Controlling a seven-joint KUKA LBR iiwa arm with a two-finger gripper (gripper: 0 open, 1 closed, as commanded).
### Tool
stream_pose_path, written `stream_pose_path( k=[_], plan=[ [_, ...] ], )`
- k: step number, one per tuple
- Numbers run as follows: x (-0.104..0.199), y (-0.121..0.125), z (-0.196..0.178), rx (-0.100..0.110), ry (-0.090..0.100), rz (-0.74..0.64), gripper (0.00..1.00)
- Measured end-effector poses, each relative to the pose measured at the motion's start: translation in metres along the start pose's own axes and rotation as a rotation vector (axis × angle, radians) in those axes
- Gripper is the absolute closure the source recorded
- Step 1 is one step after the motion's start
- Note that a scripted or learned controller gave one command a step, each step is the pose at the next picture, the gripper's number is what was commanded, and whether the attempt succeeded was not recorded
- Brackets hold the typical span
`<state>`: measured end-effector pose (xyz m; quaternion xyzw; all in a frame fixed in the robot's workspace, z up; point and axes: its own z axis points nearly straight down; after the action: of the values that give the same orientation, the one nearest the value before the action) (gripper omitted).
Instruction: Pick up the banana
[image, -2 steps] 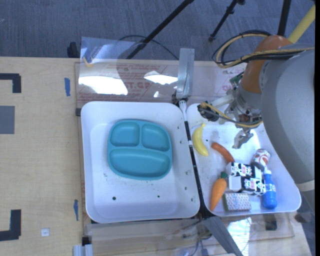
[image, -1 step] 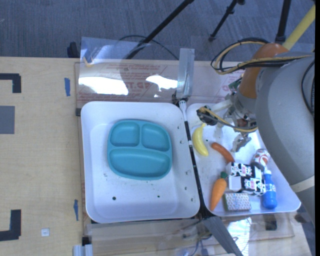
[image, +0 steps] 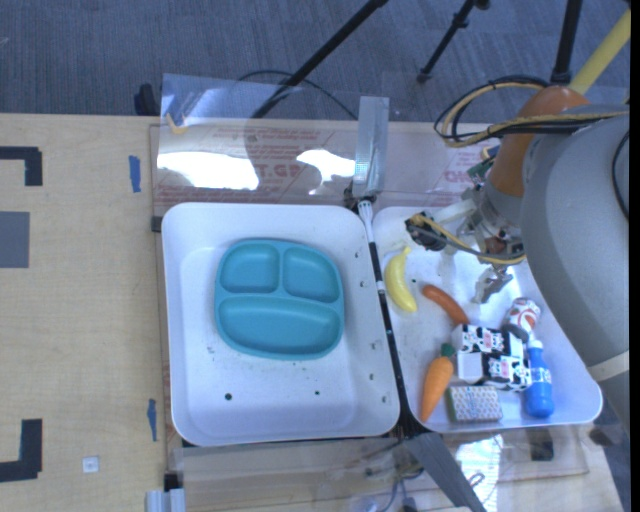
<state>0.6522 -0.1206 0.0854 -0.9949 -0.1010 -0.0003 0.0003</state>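
Observation:
The yellow banana (image: 400, 283) lies in the right bin (image: 575, 385), close to its left wall and toward the far end, roughly lengthwise. My gripper (image: 488, 278) hangs over the same bin to the right of the banana, with a small gap of bare bin floor between them. Nothing can be seen held in it. The grey arm with its orange band (image: 520, 160) comes in from the upper right and hides the bin's far right corner.
A small orange-red pepper (image: 445, 303) lies just right of the banana. Nearer the front are a carrot (image: 436, 385), a black-and-white box (image: 492, 358), a blue bottle (image: 537, 385), a red-white can (image: 522, 315) and a grey sponge (image: 474, 403). The left bin (image: 190, 380) holds a teal divided plate (image: 280, 298).

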Motion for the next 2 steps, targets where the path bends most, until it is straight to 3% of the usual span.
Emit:
stream_pose_path(
  k=[1,2],
  plan=[
    [0.002,-0.001,-0.012,-0.001,0.003,-0.003,1.00],
    [-0.011,0.075,0.000,0.000,-0.002,-0.006,1.00]
  ],
)
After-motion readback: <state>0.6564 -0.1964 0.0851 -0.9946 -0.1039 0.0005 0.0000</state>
